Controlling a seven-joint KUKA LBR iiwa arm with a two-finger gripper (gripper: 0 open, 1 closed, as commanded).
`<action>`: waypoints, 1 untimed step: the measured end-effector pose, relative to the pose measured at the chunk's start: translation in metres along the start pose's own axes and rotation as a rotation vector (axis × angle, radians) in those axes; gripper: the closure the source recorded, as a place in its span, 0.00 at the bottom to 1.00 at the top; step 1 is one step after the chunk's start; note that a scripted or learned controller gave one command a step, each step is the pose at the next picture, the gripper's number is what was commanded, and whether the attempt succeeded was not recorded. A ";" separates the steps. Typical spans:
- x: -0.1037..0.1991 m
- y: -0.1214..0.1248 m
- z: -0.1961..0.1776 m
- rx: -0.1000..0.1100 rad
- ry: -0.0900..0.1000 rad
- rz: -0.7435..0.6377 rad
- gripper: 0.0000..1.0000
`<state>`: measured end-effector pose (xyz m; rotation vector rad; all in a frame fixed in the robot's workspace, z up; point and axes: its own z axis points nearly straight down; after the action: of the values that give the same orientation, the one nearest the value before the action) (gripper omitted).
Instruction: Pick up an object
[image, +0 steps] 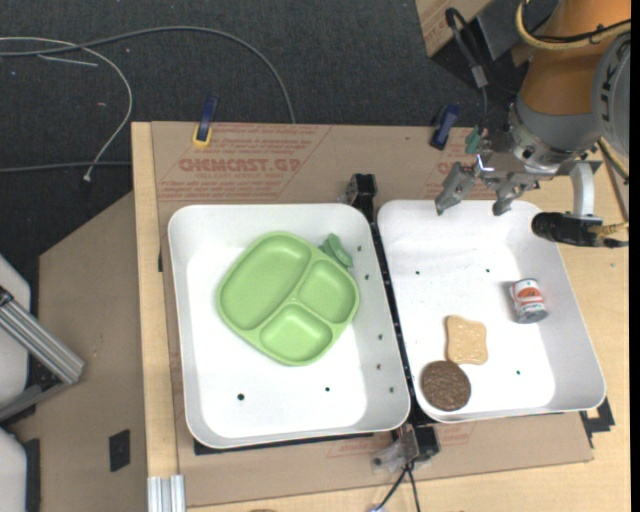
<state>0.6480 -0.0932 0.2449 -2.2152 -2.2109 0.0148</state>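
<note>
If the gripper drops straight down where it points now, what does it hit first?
Likely the bare floor of the right bin near its far edge. The gripper hangs open there, well away from the can; depth is uncertain.

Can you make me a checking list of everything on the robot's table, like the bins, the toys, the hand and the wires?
Surface: brown board bearing left bin and right bin, side by side.
Job's things: green divided plate in left bin; small can, toast piece and brown round patty in right bin.
Clutter: small green piece at the plate's far edge.
Hand: hand open, above right bin's far edge, holding nothing.
Cables: grey cables on dark floor.
Surroundings: blue clamps on board's far edge.
</note>
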 end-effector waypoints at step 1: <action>0.000 0.002 -0.008 -0.014 -0.001 -0.002 0.00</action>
<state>0.6503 -0.0931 0.2530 -2.2204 -2.2207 0.0010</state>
